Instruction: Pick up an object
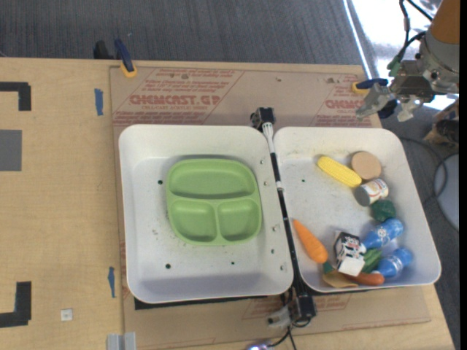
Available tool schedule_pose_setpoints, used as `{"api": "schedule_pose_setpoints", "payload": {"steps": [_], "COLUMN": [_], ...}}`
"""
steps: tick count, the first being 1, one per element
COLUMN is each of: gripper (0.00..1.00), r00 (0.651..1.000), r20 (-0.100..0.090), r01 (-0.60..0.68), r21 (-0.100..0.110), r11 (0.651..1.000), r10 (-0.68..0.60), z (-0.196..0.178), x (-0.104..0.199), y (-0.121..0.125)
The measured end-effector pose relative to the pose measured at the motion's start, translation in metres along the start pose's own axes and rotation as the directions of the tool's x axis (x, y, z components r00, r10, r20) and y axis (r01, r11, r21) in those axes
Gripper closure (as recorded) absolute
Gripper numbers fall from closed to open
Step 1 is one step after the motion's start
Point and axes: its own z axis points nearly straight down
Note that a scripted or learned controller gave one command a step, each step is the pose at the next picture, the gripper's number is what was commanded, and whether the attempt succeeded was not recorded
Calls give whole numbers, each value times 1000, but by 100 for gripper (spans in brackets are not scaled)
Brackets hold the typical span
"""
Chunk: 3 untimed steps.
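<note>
The surface [58, 217] is tan board, with a printed cardboard sheet under the two bins. The left bin [139, 261] holds one green divided plate [214, 200], lying flat at its centre, three compartments facing up.

The right bin [306, 152] carries all the loose items, grouped along its far and right side. A yellow corn cob [338, 171] lies near the upper middle, with a round tan disc [366, 165] just beside it on the right. Below these stands a small white cup [373, 191], then a dark green piece [384, 211]. Two blue bottles [385, 233] lie toward the lower right corner. An orange carrot [311, 242] rests against the bin's left wall. A small white carton [349, 252] sits between carrot and bottles, over a red and green item too cluttered to identify.

The claw [385, 102] hangs beyond the right bin's far right corner, above the cardboard, clear of every object. Whether its fingers are apart or together cannot be told at this angle.
</note>
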Motion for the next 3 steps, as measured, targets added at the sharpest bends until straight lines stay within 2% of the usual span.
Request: {"api": "schedule_pose_setpoints", "payload": {"steps": [1,2,3], "gripper": [0,0,0], "r00": [958,862,-206], "r20": [0,0,5], "r01": [287,507,979], "r21": [-1,-3,0], "r11": [958,862,-206], "r10": [-287,-507,-979], "z": [161,196,196], "x": [-43,40,39], "y": [-60,-80,-100]}}
